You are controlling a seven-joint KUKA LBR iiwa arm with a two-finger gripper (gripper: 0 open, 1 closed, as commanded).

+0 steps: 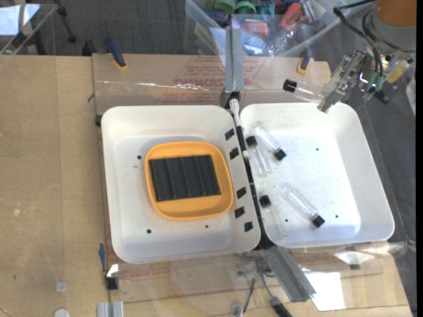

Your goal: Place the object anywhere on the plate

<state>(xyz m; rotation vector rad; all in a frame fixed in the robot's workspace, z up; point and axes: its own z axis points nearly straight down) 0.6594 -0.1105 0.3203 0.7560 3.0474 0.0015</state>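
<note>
An orange plate (190, 210) with a black ridged insert (184, 177) lies in the left bin (122, 197). My gripper (325, 104) hangs over the far rim of the right bin (357, 177), well to the right of the plate. It is shut on one end of a clear tube (305, 91), and the tube's black cap (289, 84) points left, above the bin's back edge. More clear tubes with black caps lie in the right bin, one of them near the divider (268, 144) and one toward the front (301, 205).
A black-tabbed divider (241, 170) runs between the two bins. Behind the bins stands a clear tub of coloured items (264, 8). A metal post (232, 58) rises at the back centre. Cables hang by the wrist at the top right.
</note>
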